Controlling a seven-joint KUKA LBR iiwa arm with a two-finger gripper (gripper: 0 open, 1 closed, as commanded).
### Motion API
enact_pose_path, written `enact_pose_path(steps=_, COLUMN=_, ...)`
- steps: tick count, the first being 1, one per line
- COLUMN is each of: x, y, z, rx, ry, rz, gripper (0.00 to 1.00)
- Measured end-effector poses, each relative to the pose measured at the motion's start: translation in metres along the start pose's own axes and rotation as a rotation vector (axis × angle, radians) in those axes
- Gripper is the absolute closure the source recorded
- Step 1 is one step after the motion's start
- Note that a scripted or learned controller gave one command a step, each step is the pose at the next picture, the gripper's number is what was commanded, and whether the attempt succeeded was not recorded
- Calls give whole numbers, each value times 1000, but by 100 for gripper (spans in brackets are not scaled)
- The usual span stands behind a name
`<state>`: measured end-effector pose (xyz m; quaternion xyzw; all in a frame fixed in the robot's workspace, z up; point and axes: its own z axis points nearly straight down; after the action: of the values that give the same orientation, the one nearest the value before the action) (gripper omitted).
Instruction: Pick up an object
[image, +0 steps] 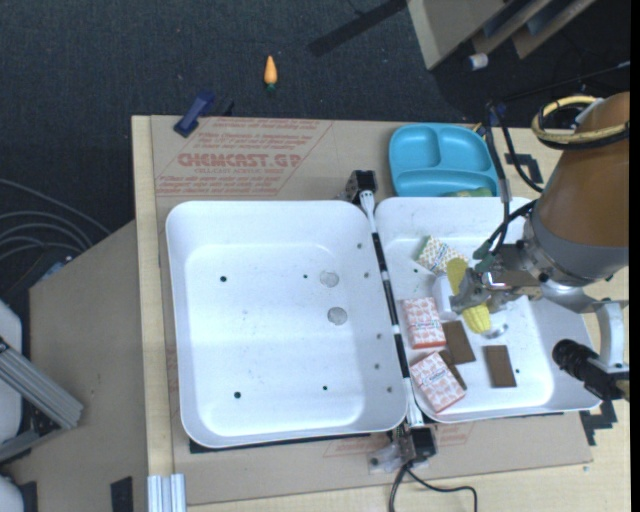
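My gripper hangs low over the middle of the right bin, right above a yellow object that lies under and beside it. Close by are a patterned packet, two pink-and-white packets, and two brown bars. The arm's orange band covers the bin's right part.
The left bin holds only two small round marks near its middle. A blue divided tray stands behind the right bin. Off the bench, a blue item and an orange one lie on the dark floor.
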<state>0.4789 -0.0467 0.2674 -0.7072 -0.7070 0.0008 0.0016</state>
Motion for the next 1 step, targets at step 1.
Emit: enact_pose_path(steps=1, x=19, y=0, z=4, rx=1, ry=0, rz=-1, gripper=100)
